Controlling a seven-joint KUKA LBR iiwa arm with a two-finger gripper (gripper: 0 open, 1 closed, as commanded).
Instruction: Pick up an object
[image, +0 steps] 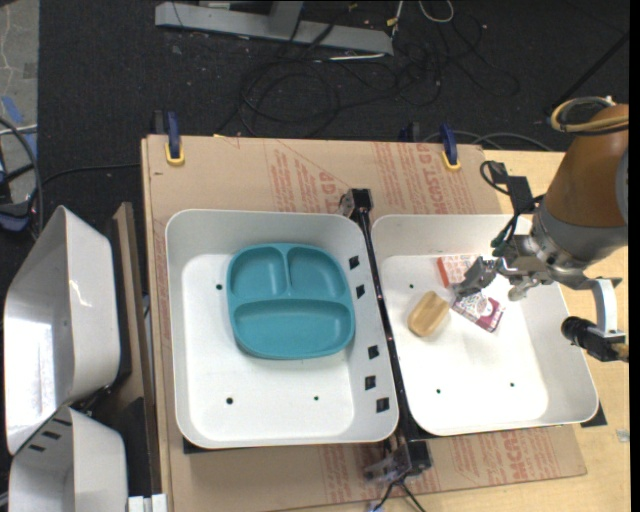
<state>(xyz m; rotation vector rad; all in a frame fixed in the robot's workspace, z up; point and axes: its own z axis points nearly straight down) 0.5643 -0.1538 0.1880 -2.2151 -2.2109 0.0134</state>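
Note:
In the right bin (520, 400) lie three small objects close together. A tan rounded block (428, 315) rests left of centre. A red and white packet (455, 268) sits just behind it. A maroon and white packet (482, 312) lies to the block's right. My gripper (482, 280) hangs over the two packets and partly covers them, with the grey and orange arm (590, 190) reaching in from the right. Nothing is visibly lifted off the bin floor.
The left bin (200, 380) holds a teal divided plate (290, 300). A black ridge (378, 320) separates the two bins. Clamps (175, 150) hold the cardboard base at the back. White tubs (50, 330) stand off the bench at the left.

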